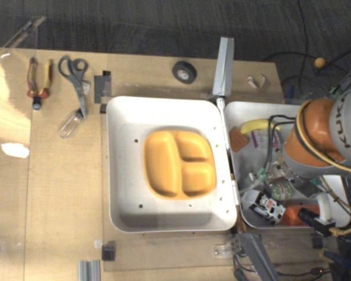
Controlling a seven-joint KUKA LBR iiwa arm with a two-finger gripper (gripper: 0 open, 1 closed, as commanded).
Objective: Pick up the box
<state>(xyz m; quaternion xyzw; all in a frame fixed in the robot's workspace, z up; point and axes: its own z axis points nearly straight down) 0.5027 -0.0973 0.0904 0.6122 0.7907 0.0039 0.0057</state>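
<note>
A small black and white box [265, 206] with coloured print lies tilted near the front left corner of the right bin [244, 215]. My gripper [274, 182] hangs low in that bin, just behind and slightly right of the box. The grey arm with its orange band [316, 134] covers much of the bin's right half. Cables and the wrist body hide the gripper's tip, and I cannot make out whether it touches the box.
The left bin [126, 157] holds a yellow three-compartment tray [179, 163]. In the right bin lie a banana [254, 124], a brown piece [238, 139], a purple packet [261, 138] and an orange-and-white item [304, 215]. Scissors [76, 78], pliers [38, 81] and a tape roll [184, 71] rest on the bench.
</note>
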